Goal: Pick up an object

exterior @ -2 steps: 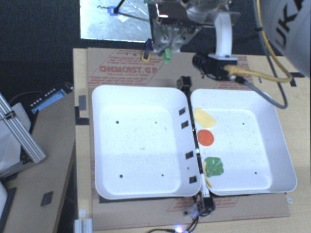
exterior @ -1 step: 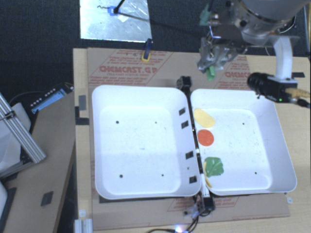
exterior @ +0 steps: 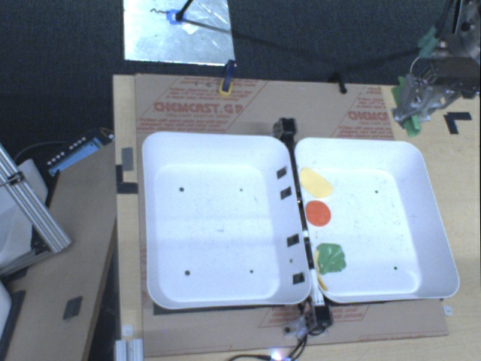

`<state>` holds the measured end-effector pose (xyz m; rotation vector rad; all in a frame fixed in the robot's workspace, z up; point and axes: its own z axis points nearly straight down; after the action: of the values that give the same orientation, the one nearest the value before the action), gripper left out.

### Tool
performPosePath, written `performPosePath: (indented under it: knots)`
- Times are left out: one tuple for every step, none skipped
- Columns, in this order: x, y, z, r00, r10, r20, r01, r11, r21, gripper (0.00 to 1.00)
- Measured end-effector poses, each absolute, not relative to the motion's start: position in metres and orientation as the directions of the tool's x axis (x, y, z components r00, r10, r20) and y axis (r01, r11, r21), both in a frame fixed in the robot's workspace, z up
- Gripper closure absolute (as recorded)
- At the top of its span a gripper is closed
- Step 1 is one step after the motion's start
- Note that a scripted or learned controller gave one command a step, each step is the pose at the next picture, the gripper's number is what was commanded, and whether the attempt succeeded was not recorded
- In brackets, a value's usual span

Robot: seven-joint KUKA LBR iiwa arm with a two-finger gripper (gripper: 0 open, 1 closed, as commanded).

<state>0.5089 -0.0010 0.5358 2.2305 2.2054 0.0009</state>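
Overhead, gripper (exterior: 412, 115) hangs past the right bin's (exterior: 432, 201) far right corner, over the bench (exterior: 353, 104); whether it is open or closed cannot be told, and nothing shows in its grasp. Right bin, along its left wall: yellow piece (exterior: 316, 183) farthest back, orange disc (exterior: 319, 214) next, green piece (exterior: 331, 258) nearest. Left bin (exterior: 218, 224) alongside. Board under bins reads "CHEMCAST GP" in red.
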Motion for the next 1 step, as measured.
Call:
performPosePath:
  knots:
    - [0.4850,0.0329,0.4127,-0.006,1.000,0.000,1.000,0.006,-0.011,1.00]
